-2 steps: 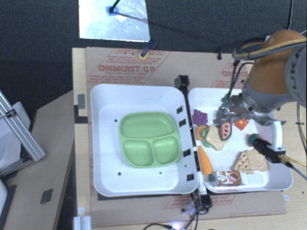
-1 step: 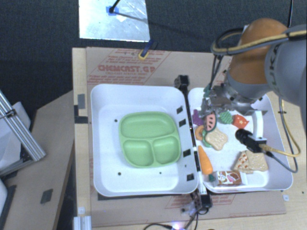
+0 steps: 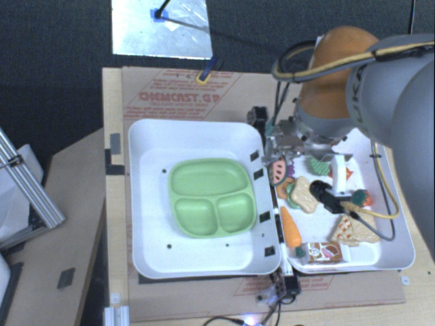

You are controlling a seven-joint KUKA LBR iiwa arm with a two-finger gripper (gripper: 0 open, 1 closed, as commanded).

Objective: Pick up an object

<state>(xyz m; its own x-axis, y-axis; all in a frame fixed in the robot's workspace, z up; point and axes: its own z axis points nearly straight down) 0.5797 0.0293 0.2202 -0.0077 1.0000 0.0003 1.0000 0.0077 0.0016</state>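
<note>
Two white bins sit on the table: ours on the left (image 3: pixel 143 250) holds a green tray (image 3: pixel 212 197), the right bin (image 3: pixel 401 253) toys like a carrot (image 3: pixel 291 228). We hover the end effector (image 3: pixel 299 151) there, since targets lie below; its opening we cannot tell.

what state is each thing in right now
green divided plate: lying flat in the left bin, compartments bare
toy carrot: lying loose in the right bin
pizza slice: lying flat, untouched
chocolate bar: lying flat by the near rim
gripper: low over the toys
</note>
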